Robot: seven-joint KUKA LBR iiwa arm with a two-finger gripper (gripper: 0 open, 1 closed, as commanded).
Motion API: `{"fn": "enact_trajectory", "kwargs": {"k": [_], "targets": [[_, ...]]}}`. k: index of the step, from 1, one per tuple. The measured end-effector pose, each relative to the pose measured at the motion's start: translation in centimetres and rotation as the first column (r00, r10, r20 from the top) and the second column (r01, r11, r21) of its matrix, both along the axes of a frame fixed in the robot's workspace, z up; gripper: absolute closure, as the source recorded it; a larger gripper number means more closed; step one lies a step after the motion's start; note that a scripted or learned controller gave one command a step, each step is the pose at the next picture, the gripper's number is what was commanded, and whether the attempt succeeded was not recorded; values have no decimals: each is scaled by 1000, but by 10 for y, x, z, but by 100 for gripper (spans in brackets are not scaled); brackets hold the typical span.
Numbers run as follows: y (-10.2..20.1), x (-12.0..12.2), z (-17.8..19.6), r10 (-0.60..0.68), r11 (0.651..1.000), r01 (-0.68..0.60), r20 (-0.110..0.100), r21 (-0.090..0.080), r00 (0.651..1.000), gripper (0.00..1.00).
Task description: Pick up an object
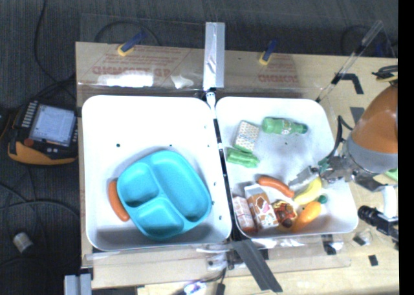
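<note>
Camera view: your gripper (309,176) hangs with fingers apart, nothing between them, just above the banana (310,191) in the right bin (323,116). Hot dog (275,187) and orange carrot (307,213) crowd it; expect a snagged or glancing grip.

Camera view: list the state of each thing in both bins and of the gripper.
Blue plate: upright, tilted on the left bin floor.
Left sausage: lying beside the plate.
Green bottle: on its side.
Banana: lying by the gripper.
Gripper: low over the right bin.
</note>
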State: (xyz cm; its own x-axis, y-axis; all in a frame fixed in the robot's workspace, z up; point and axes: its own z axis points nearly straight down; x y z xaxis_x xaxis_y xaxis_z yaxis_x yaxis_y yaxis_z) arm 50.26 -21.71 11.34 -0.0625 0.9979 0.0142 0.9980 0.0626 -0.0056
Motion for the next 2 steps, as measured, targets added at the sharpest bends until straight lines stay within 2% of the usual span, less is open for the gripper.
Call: {"fn": "enact_trajectory", "kwargs": {"k": [1, 2], "targets": [[0, 1, 8, 1, 1000, -1, 0, -2, 1000, 100], [59, -18, 33, -280, 960, 280, -3, -11, 960, 100]]}}
